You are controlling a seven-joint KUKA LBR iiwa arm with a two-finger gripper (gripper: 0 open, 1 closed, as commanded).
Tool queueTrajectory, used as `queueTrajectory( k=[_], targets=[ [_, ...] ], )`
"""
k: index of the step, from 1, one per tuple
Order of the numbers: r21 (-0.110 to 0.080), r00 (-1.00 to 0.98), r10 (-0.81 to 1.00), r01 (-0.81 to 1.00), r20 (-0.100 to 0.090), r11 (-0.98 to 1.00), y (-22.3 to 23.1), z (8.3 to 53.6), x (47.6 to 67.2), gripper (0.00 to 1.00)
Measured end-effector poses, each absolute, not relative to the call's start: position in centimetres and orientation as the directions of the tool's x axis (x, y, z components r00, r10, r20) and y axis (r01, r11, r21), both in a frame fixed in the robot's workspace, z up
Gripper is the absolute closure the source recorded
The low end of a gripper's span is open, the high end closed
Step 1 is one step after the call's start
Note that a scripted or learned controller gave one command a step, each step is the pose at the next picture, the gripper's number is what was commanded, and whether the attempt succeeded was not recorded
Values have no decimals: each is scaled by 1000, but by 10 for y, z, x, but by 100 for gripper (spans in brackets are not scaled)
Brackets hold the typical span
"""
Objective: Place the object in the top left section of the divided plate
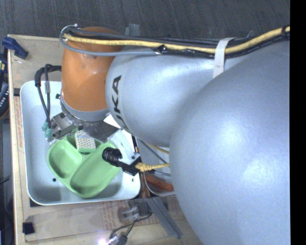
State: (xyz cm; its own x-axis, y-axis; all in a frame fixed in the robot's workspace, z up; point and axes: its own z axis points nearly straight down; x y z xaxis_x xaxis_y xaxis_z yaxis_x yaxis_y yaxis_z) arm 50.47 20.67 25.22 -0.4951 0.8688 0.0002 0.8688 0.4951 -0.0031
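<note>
Right now the grey arm [204, 137] fills most of the camera view, its orange band [84, 75] hanging over the left white bin [28, 137] on the tabletop [66, 223]. Below the wrist sits the green divided plate [81, 170], lying tilted in the bin's lower part, with two of its hollows plainly visible. A small pale, speckled block [85, 142], probably the object, sits right at the plate's upper edge under the wrist hardware; I cannot tell whether it is gripped or merely resting there. The pincer [74, 131] is hidden by the wrist, so I cannot tell its state. To do this step well, I judge the arm should centre the block over the correct hollow, descend slowly and release low, since the tilted plate could let it slide.
</note>
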Motion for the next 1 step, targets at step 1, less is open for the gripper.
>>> queueTrajectory(
  k=[1],
  targets=[
    [-4,-495,869,869,1,495,207,252,505,0]
  ],
)
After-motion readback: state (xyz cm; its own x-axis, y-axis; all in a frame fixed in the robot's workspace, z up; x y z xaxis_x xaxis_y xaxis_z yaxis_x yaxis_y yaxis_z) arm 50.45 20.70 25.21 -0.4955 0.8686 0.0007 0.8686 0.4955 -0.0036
